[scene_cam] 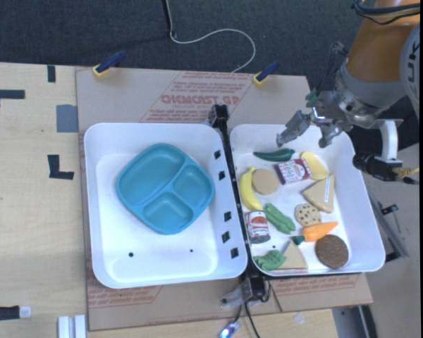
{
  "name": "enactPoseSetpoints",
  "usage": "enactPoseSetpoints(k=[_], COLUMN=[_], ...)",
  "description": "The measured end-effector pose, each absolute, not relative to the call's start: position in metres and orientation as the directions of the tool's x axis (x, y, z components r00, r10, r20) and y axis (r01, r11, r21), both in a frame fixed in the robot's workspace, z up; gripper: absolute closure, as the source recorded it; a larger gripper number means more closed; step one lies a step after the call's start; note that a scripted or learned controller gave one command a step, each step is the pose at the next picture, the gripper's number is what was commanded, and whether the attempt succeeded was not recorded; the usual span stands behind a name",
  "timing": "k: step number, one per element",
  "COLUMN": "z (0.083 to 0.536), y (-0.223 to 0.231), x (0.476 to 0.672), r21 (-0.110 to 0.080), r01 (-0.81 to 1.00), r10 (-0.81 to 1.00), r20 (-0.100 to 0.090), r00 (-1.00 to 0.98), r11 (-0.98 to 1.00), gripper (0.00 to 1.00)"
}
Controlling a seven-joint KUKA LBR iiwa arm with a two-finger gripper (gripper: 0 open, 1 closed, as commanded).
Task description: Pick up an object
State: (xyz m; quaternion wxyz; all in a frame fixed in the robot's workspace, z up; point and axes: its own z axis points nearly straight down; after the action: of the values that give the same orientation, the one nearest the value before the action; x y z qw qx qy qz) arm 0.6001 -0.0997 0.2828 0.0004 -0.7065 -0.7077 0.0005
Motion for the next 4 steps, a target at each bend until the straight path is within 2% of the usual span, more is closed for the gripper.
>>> enactPoseSetpoints(k=[1,2,3,4], z=[0.358,0.364,0.28,0.23], y=[-0.033,-0.036,-0.02,0.016], x=[0.572,0.573,0.521,0.48], r21=[0.003,-0.001,-0.014,-0.011], r01=[1.0,1.0,1.0,1.0], r10=[1.0,1.0,1.0,1.0], r20=[0.001,0.0,0.001,0.001], r00=[-0.007,-0.004,0.0,-0.003], r11=[0.007,0.004,0.0,0.003], gripper=[0.0,1.0,1.0,1.0])
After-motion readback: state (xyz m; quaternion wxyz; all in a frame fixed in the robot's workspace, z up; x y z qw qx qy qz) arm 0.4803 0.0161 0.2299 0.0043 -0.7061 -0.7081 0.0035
